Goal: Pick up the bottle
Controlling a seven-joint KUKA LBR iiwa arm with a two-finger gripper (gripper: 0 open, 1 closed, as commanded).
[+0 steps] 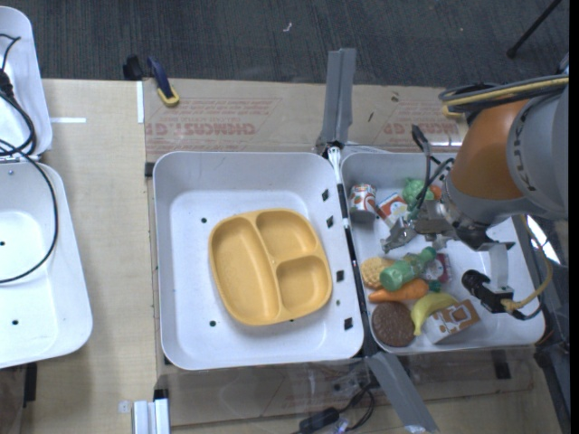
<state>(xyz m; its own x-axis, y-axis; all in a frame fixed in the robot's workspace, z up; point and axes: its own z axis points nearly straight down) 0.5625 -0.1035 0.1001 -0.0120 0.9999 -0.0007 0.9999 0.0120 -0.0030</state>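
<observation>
Gripper (400,235) hangs low in the right bin (529,333), and if it is open or closed I cannot tell. Just below it lies the green bottle (407,268) on its side, between a cracker (373,270) and a carrot (400,291). To its left, the other bin (181,242) holds a yellow divided plate (270,265), and both bins rest on a brown bench (99,152) with dark floor (271,16) behind.

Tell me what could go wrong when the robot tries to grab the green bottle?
The green bottle lies on its side, squeezed between the carrot, the cracker and the banana, so the gripper might grab or shove a neighbour instead. Lying down and round, it may also roll or slip from the fingers.
</observation>
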